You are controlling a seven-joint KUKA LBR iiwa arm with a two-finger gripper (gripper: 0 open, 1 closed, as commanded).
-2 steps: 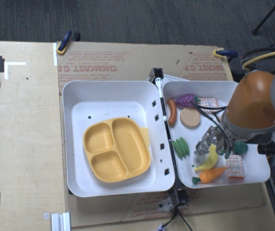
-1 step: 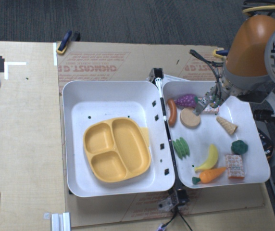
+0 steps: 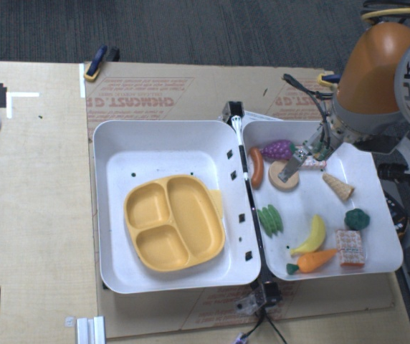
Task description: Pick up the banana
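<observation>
From above, the banana lies in the right bin, toward its near edge, tilted, its lower end touching a carrot. A pink carton sits just right of it and a dark green broccoli beyond that; a green leafy piece lies to its left, near the wall shared with the left bin. Bare white floor shows above the banana, between it and a tan disc.

The claw hangs over that disc at the bin's far side (well apart from the banana), beside purple grapes, a sausage and a cone. How far it is open I cannot tell; nothing is seen in it. A yellow divided plate fills the left bin's middle.
</observation>
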